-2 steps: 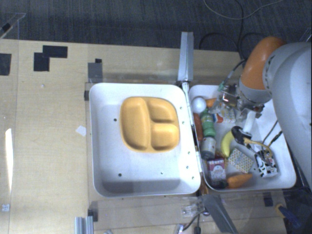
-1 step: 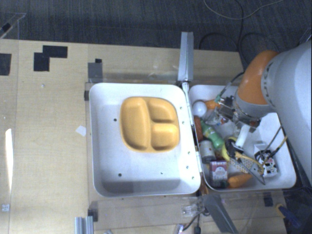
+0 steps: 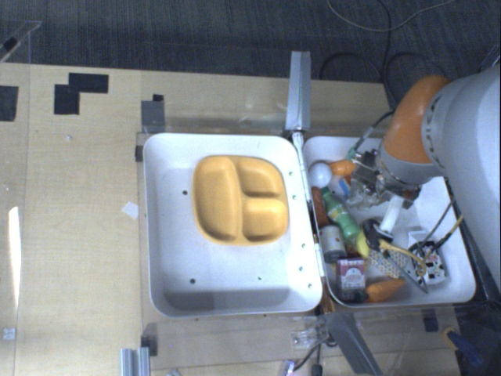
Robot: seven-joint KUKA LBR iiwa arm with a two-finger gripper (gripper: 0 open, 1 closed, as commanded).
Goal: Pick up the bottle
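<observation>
A green bottle (image 3: 340, 215) lies on its side in the right bin (image 3: 462, 288), near the bin's left wall, among other small items. My gripper (image 3: 366, 185) hangs low over the upper middle of that bin, just right of and slightly above the bottle's top end. The wrist and the clutter hide its tips. The arm's orange band (image 3: 411, 124) sits above it. I see nothing clearly held.
A yellow divided tray (image 3: 239, 198) lies in the left bin (image 3: 168, 272). Around the bottle lie a white ball (image 3: 319, 172), an orange carrot (image 3: 343, 167), a red box (image 3: 351, 273), a second carrot (image 3: 383, 290) and a white block (image 3: 394, 212).
</observation>
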